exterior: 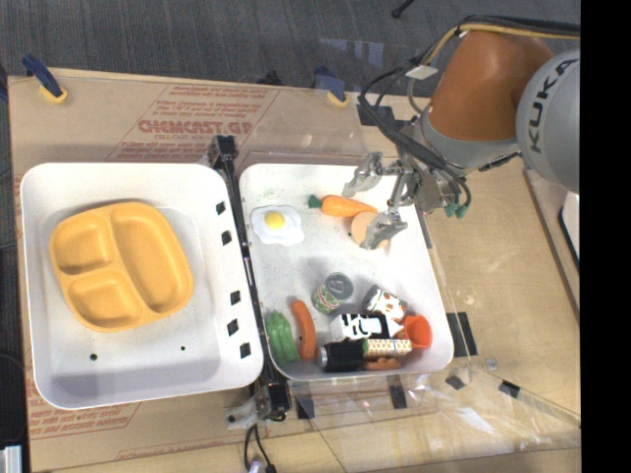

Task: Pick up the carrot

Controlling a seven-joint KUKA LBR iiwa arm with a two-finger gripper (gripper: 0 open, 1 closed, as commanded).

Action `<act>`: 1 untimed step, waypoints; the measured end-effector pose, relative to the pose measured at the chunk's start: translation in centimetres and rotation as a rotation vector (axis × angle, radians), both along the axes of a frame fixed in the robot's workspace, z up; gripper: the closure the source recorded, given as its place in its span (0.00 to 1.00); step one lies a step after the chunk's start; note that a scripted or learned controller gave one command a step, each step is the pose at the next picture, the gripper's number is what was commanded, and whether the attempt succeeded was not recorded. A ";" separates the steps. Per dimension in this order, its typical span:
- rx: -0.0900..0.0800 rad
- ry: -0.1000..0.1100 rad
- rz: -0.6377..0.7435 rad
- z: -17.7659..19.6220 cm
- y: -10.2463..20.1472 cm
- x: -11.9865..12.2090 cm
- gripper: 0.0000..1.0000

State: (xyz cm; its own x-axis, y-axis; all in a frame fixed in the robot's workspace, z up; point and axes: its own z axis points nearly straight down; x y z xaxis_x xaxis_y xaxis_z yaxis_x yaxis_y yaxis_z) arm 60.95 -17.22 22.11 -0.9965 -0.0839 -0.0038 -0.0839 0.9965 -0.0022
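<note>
My gripper (379,199) hovers wide open, fingers spread and nothing between them, straddling the carrot (343,205) to bracket it. Carrot lies flat at the top of the right bin (434,294), just beside a fried egg (276,224). Not yet gripped.

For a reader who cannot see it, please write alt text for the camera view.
The gripper hangs open over the far end of the right bin, just right of the carrot, with nothing between its fingers. A fried egg toy lies left of the carrot, and more toy food is piled at the near end. The left bin holds a yellow divided tray.
</note>
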 end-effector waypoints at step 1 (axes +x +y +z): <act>0.004 0.010 0.000 -8.3 -2.0 4.7 0.00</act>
